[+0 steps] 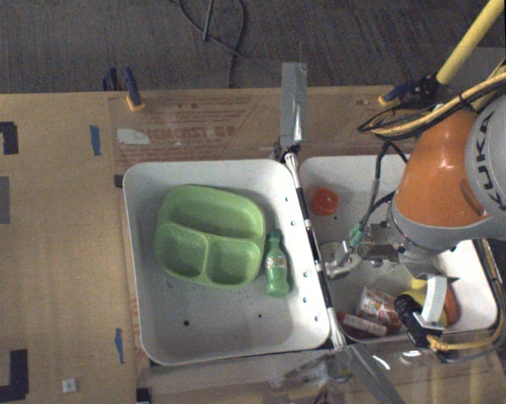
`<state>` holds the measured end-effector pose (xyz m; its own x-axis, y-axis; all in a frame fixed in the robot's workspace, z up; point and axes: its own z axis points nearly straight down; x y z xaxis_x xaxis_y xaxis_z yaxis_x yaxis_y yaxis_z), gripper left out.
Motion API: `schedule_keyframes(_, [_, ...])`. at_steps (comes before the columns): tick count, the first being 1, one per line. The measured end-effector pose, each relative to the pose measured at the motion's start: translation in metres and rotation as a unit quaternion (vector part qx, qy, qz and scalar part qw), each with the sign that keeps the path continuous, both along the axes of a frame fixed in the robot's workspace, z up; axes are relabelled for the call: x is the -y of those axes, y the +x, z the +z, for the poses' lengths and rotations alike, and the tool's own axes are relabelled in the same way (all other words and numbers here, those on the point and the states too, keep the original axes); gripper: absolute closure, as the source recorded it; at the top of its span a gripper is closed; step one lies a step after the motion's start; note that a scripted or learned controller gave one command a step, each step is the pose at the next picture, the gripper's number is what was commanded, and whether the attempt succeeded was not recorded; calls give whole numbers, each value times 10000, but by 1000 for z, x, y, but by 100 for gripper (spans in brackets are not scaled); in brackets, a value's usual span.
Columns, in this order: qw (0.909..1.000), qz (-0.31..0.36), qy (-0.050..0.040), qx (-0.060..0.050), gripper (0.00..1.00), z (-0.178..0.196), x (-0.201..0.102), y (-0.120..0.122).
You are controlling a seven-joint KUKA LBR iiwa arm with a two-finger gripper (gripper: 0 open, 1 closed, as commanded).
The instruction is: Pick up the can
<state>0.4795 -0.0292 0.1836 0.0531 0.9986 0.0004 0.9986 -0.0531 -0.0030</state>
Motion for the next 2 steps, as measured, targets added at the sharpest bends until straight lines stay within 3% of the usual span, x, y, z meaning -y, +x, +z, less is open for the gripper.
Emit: schedule_keyframes(2, [10000,-2,-1,2,0,0,0,0])
